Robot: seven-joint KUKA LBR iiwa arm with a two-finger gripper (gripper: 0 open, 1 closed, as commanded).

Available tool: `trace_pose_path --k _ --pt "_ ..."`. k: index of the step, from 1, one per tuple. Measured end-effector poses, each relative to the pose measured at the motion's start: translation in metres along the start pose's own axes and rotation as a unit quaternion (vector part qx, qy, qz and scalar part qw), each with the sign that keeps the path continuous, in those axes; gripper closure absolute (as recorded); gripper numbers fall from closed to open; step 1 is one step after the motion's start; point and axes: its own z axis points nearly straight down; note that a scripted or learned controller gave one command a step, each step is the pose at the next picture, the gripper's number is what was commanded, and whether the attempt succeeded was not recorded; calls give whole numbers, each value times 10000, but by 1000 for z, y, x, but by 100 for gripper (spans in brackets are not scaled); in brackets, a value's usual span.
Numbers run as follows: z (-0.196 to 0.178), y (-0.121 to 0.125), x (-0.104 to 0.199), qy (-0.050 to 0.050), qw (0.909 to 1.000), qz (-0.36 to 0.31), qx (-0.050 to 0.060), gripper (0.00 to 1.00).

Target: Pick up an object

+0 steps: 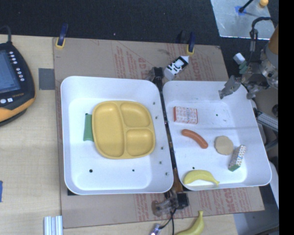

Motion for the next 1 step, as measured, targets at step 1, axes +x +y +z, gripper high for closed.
trace_pose_path --k 1 --pt "77 -8 41 -3 10000 -12 8 0"
